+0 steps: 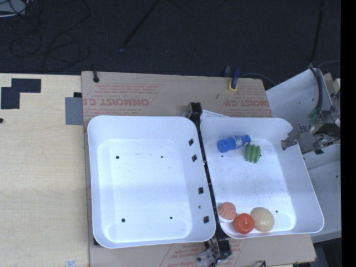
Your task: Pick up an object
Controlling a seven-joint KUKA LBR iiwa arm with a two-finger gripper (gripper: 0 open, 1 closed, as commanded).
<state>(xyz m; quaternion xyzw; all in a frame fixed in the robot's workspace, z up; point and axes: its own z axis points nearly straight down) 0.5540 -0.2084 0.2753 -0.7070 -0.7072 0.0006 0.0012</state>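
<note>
While gripper [289, 142] hovers at right bin [311, 204] rim, toys hugging edges

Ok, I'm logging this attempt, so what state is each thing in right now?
blue bottle: lying on its side in the right bin, untouched
green object: lying beside the bottle
red ball: resting at the near wall, between pink object and tan ball
tool: at the bin's right edge, holding nothing

Faint red print on cardboard sheet [167, 96] under bins, upside down, repeated; wording not legible.
</note>
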